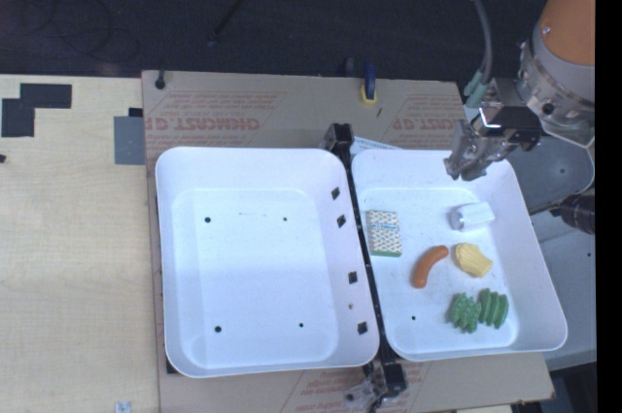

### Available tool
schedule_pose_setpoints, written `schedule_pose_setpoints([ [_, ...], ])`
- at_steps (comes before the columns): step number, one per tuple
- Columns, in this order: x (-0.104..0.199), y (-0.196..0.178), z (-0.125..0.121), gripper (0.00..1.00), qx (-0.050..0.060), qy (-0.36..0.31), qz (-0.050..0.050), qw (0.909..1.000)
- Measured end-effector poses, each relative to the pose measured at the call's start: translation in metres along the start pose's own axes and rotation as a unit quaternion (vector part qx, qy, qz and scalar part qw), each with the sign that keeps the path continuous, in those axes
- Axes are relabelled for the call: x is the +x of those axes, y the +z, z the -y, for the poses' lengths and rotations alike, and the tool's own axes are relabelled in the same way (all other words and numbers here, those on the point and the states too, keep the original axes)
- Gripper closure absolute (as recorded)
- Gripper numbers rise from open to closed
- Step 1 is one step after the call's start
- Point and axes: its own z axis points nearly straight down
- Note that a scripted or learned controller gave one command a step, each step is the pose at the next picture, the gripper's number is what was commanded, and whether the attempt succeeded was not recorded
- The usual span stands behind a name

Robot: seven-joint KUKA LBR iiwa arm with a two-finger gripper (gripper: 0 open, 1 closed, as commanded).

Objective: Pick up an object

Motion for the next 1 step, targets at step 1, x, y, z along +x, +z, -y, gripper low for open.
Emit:
schedule_pose_setpoints([
  [1,0.0096,0.129,0.0258,1.0,0.002,0.001,0.001,1.0],
])
